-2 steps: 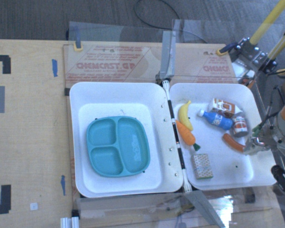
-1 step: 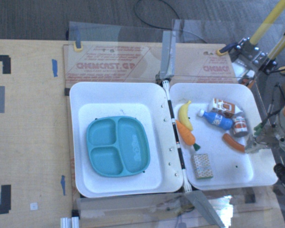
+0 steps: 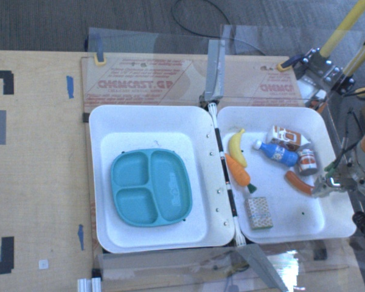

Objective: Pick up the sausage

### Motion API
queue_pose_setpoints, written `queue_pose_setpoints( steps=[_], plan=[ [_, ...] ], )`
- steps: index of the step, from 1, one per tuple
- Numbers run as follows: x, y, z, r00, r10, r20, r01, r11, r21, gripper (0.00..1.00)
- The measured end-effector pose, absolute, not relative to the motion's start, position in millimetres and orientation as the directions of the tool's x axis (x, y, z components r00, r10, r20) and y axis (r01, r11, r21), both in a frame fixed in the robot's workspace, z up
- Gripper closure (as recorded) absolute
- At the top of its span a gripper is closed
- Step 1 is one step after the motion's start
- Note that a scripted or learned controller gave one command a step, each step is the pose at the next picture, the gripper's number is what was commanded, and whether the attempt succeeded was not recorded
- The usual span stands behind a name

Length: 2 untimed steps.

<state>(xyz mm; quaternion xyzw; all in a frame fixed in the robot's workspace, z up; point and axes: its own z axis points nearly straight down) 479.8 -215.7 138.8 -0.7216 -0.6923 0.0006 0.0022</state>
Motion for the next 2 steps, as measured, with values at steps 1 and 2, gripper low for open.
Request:
queue_pose_setpoints(
  steps=[1,2],
  plan=[
    [479.7,-219.2,124.9,-0.003,1.000,0.003,1.000,0.003,-0.005,1.00],
    [480.6,-221.7,129.9,-0.054,0.999,-0.001,0.999,0.054,-0.001,1.00]
  ],
)
